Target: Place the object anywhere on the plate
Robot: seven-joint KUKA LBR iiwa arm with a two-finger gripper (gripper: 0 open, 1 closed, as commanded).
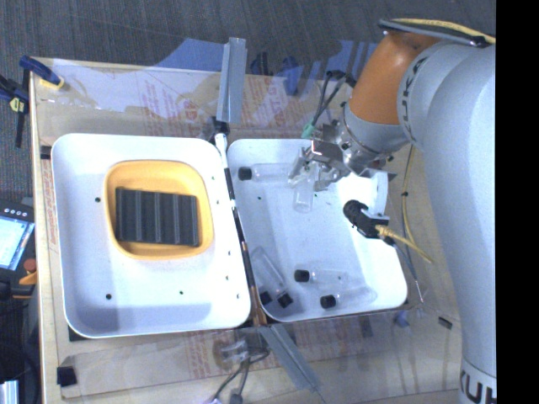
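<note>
Over the upper middle of the right shallow white bin (383, 263), the two-finger gripper (305, 178) points down-left; a clear plastic vial (301, 194) sits just below its tips, but whether the tips clamp it, and how wide they stand, cannot be told. Other clear black-capped vials lie in that bin: one near the top-left corner (253, 173), several along the bottom edge (320, 276). The yellow rounded plate with the dark ribbed insert (160, 204) sits in the left white bin (76, 293), well apart from the gripper.
</note>
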